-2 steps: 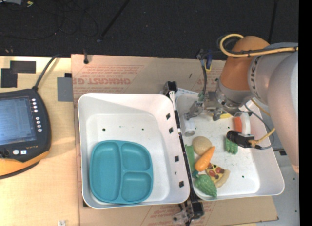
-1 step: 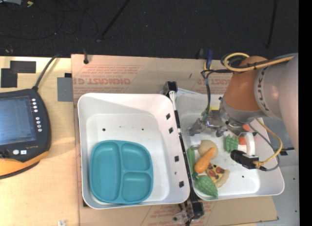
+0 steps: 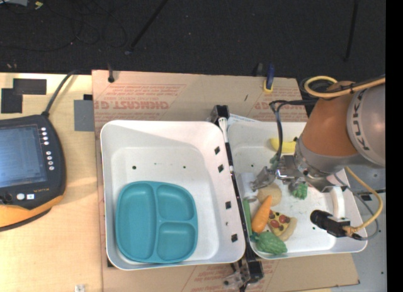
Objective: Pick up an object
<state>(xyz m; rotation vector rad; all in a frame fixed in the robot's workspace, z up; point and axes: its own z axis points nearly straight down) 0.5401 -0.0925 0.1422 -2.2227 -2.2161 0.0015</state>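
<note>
Approach under way: the claw [image 3: 277,175] hangs low in the right bin [image 3: 312,243], just above a beige toy [image 3: 269,194] beside a carrot [image 3: 261,214]. Its opening cannot be made out. The likely next move is a short descent and a firm close.

The left bin [image 3: 157,130] has bare floor across its back half and down its right side, while a teal divided plate [image 3: 156,221] takes up its near left part. The right bin [image 3: 249,152] is crowded at its near left corner, where a carrot [image 3: 262,214], a pizza slice [image 3: 280,224], a green leafy toy [image 3: 269,243] and a pale potato [image 3: 269,195] lie close together. The arm [image 3: 327,136] hangs over that bin's middle and back, with a strip of bare floor just right of the pizza slice.
</note>
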